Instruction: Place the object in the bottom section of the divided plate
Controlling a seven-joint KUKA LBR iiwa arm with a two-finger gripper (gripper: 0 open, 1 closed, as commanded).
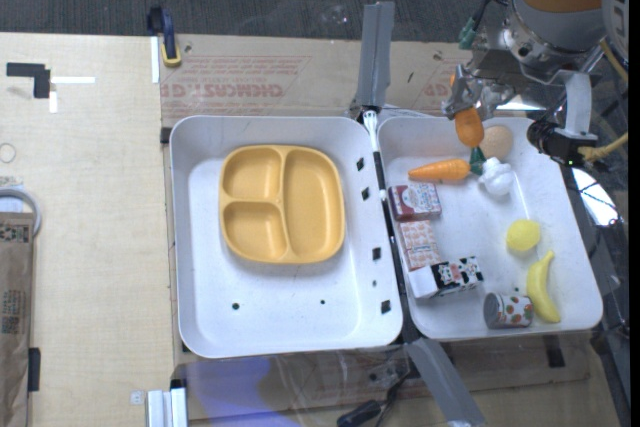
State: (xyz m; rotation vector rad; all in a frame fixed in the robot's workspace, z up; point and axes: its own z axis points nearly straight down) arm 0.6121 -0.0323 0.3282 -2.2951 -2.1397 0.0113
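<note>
The yellow divided plate (283,204) sits bare in the left bin (190,245), all three of its sections unfilled, so the placing itself is not yet done. What can be judged done is the pickup stage: the gripper (468,120) hangs over the far end of the right bin (575,215), and a small orange object (469,128) shows right at its tip, raised above the bin floor.

The jaws look clenched on that orange object; it sits between them and hangs a little below, though the exact contact is small in the view and hard to confirm.

Relative to the divided plate, the held piece is well off to the right and toward the far side, beyond the divider between the bins. Left to do, as I judge it: carry the piece across to the plate, lower it over the bottom section, and release.

Other items lie in the right bin beyond the plate: a toy carrot (440,171), a lemon (523,235), a banana (541,287), a small can (507,309) and several small cartons (415,202).
</note>
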